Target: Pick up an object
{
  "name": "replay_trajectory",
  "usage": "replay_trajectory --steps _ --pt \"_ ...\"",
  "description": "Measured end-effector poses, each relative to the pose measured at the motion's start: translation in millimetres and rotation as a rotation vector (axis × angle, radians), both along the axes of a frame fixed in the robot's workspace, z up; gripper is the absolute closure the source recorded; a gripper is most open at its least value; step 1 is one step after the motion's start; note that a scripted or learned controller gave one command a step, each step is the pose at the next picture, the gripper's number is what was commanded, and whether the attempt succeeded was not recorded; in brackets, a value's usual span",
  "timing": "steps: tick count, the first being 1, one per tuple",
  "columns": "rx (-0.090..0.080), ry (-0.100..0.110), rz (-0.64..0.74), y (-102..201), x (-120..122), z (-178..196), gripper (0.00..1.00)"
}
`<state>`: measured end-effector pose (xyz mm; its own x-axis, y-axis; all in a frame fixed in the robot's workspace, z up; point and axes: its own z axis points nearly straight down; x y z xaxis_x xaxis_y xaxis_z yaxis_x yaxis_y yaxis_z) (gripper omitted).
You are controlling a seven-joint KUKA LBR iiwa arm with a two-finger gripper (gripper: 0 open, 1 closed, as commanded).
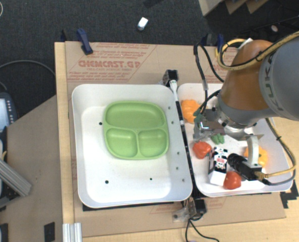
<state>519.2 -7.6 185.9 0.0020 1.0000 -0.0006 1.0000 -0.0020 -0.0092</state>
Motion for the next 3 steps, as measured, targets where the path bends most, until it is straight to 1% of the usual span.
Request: replay_trajectory --steps 1,2,3 --pt "0.002 -0.016 0.004 16.9 -40.6 91.3 1.0" --pt "0.002 -0.018 0.005 31.7 -38.9 149.8 1.0" --pt "0.005 -0.029 0.008 76.1 -38.8 296.8 1.0"
